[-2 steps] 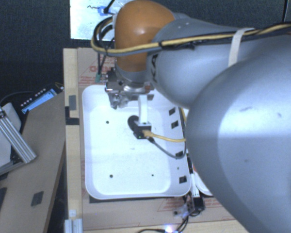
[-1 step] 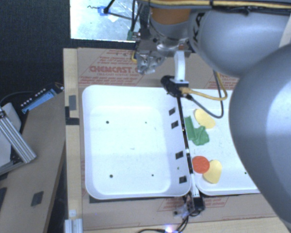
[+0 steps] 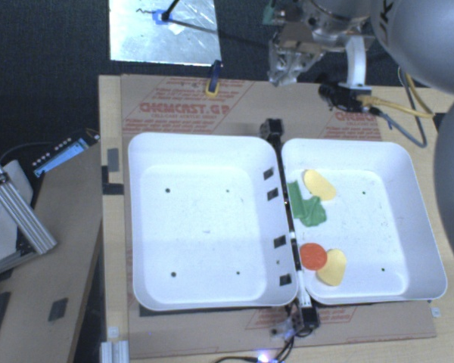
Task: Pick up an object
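gripper [image 3: 286,72] hangs high behind the right bin [image 3: 408,203], finger state unclear, likely parked clear of the green piece [image 3: 309,209].

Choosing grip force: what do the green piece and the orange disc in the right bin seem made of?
Green piece: looks like matte soft plastic or foam, flat with no glare. Orange disc: smooth matte plastic, probably, evenly coloured. Neither is certain from this view.

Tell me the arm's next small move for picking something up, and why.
Probably bring the gripper toward the camera, over the right bin, then lower. It hangs beyond the bins' far edge, above the cardboard, holding nothing visible. All four pieces lie along that bin's left side: a yellow piece, a green one, an orange disc and another yellow.
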Motion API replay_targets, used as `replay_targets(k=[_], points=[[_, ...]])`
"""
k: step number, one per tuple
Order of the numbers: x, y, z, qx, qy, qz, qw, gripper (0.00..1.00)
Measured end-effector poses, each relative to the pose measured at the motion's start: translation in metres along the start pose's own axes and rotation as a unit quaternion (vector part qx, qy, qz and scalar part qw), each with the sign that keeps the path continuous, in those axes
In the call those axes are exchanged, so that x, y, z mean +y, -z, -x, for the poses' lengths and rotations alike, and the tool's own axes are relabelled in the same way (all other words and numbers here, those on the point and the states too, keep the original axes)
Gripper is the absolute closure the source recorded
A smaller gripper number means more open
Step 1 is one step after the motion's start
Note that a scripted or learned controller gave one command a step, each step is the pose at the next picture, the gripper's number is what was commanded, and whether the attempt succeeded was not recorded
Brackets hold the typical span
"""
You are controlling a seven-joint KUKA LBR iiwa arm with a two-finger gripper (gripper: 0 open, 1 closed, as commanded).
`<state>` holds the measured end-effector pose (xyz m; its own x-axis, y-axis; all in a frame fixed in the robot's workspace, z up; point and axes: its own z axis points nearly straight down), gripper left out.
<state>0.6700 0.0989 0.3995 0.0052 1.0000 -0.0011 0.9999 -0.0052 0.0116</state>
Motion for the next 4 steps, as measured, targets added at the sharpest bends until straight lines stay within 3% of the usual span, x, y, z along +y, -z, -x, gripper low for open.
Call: replay_targets(k=[1, 2, 3, 4], points=[[0.000, 0.027, 0.083, -0.001, 0.000, -0.003, 1.0000, 1.00], [-0.015, 0.048, 0.185, -0.001, -0.001, -0.003, 1.0000, 1.00], [0.001, 0.093, 0.239, -0.001, 0.002, -0.001, 1.0000, 1.00], [-0.008, 0.139, 0.310, -0.002, 0.001, -0.002, 1.0000, 1.00]])
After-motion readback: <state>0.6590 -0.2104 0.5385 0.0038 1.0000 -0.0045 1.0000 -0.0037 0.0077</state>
